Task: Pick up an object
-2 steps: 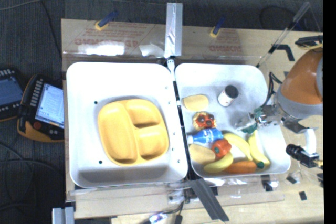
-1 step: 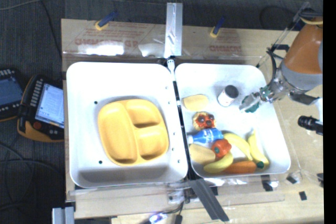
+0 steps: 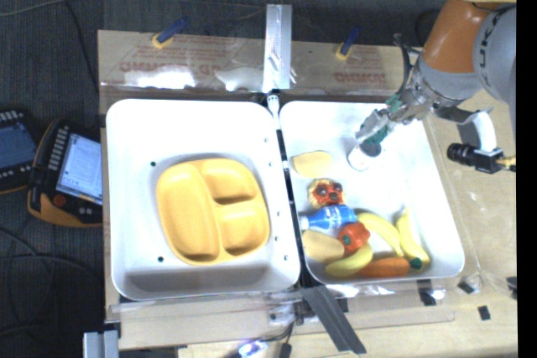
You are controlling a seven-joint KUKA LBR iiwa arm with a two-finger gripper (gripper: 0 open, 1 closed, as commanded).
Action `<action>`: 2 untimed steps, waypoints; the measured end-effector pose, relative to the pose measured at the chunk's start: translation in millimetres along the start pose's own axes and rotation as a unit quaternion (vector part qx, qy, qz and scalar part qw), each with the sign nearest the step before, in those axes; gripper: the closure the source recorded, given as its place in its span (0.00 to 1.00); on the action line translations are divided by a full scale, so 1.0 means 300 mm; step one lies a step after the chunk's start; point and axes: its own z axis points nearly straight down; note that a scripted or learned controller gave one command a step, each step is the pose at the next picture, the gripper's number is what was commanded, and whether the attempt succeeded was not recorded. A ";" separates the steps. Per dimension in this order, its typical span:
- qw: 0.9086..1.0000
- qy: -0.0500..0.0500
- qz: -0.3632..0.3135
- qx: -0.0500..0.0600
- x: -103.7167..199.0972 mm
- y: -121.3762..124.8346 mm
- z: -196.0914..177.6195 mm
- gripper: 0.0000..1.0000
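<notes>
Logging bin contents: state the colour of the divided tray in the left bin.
Yellow. The divided tray shows plainly in the camera view.

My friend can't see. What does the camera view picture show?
A robot arm's gripper hangs over the right white bin, above toy food: bananas, a carrot, a small doll. The left bin holds a yellow divided tray.

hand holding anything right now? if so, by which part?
Cannot tell. The hand hangs over the right bin's upper area, with a small white thing just below its tip. The view doesn't show contact. The toy pile lies apart from it.
</notes>
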 end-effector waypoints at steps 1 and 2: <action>0.999 0.001 0.032 0.001 0.033 -0.077 -0.140 1.00; 0.998 0.000 0.059 0.001 0.168 0.142 -0.094 1.00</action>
